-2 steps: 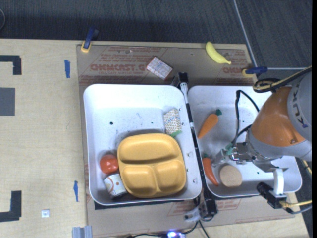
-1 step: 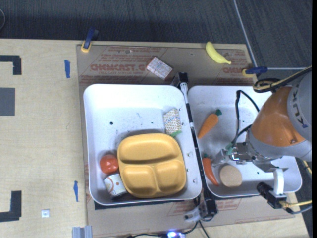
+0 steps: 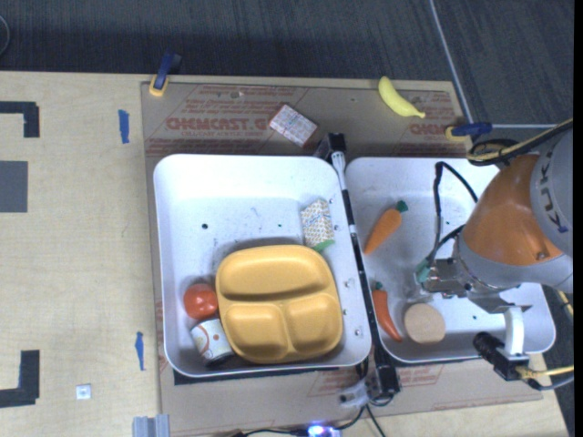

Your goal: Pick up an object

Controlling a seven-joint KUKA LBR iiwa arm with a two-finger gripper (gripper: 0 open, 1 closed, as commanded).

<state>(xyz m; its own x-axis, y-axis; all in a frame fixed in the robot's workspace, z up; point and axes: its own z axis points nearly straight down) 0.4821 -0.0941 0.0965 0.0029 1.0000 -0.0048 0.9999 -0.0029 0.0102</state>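
Tan disc (image 3: 424, 323), just below fingers (image 3: 428, 276), right bin (image 3: 401, 176)

Arm (image 3: 524, 221) cut off at right edge; red ball (image 3: 199, 299) partly under yellow tray (image 3: 278, 300); jaws prob. hidden.

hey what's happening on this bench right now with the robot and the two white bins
The arm reaches into the right bin, its gripper low over the bin floor just above a round tan disc. A carrot and a red pepper-like piece lie nearby. Nothing looks lifted yet. The left bin holds a yellow divided tray, a red ball, a small can and a patterned packet.
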